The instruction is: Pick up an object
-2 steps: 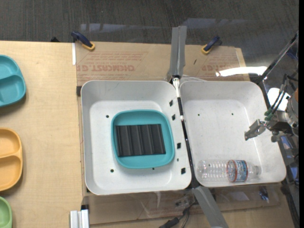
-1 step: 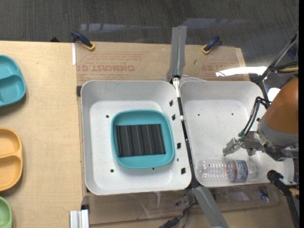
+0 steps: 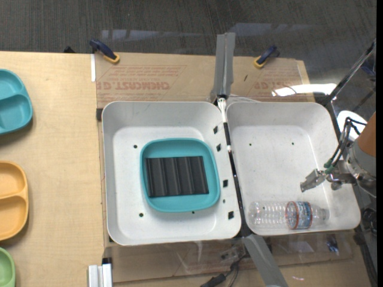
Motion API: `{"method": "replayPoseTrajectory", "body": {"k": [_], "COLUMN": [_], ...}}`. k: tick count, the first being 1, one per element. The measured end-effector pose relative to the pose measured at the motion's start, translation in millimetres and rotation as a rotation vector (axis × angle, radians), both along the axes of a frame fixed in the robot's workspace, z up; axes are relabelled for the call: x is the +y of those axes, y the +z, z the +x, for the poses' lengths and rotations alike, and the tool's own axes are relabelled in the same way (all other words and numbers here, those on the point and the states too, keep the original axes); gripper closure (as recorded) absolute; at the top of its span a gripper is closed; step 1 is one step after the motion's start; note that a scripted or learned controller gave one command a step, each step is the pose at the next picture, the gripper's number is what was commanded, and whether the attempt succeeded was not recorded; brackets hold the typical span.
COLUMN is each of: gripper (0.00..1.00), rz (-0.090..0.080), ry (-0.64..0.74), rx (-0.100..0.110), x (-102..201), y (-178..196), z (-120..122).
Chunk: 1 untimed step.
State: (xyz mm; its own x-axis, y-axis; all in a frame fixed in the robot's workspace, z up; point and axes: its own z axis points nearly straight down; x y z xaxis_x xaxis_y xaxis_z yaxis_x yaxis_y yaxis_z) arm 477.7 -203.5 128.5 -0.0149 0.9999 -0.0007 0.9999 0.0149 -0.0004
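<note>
Two shallow white bins sit side by side on the pale wooden surface (image 3: 48,76), butted along a grey centre divider (image 3: 224,64), with brown cardboard beneath them. Orange-handled clamps (image 3: 105,51) pin the cardboard at its far edge, presumably to keep the layout fixed under the overhead camera.

The right-hand white bin (image 3: 269,124) holds the one loose item: a clear, crumpled plastic bottle with a red-and-blue label (image 3: 287,214), lying on its side along the near wall, cap end toward the right. I judge it rolled or was dropped there, since the wall stops it.

The left-hand white bin (image 3: 119,178) carries a teal square tray with a dark ribbed insert (image 3: 178,175), set flat at its centre and well apart from the bottle.

The robot's metal two-finger hand (image 3: 317,179) reaches in from the right and hangs just above and beside the bottle's label end. Nothing sits between its fingers; how far they are parted I cannot tell from this angle.

Teal, orange and green divided plates (image 3: 12,106) lie at the far left, outside the work area.

Judgement: the pick is not yet made.
</note>
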Motion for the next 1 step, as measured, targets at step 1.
{"method": "replayPoseTrajectory", "body": {"k": [1], "gripper": [0.0], "rz": [-0.001], "ry": [-0.05], "rx": [0.0], "x": [-19.2], "y": [52.1], "z": [0.1]}}
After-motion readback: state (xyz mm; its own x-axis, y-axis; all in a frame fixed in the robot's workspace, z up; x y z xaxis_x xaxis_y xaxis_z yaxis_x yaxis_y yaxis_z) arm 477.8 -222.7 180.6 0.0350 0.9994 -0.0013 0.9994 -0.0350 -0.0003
